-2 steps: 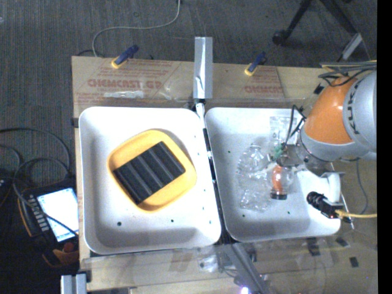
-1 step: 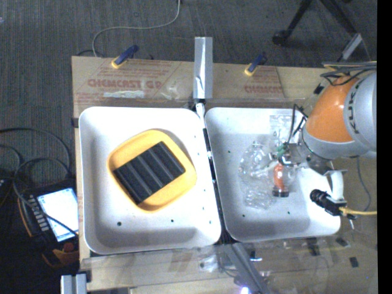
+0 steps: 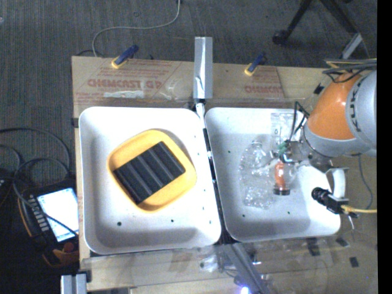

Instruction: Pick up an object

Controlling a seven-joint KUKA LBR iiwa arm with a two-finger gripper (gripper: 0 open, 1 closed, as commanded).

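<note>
In the left bin [image 3: 98, 219] lies a yellow rounded dish [image 3: 125, 153] with a black ribbed pad [image 3: 150, 171] on top of it. The right bin [image 3: 245, 228] holds crumpled clear plastic [image 3: 254, 173] and a small orange-tinted clear item [image 3: 280, 176] with a dark end, lying beside the plastic. My gripper [image 3: 289, 155] is low over the right bin, just above and to the right of the orange item, close to it or touching it. The wrist hides the contact.
A clear flat packet [image 3: 282, 124] lies at the back of the right bin. The ridge between the bins [image 3: 208, 164] runs down the middle. Cardboard [image 3: 135, 81] with blue and yellow clamps lies behind the bins. The grey and orange arm [image 3: 343, 115] covers the right bin's right side.
</note>
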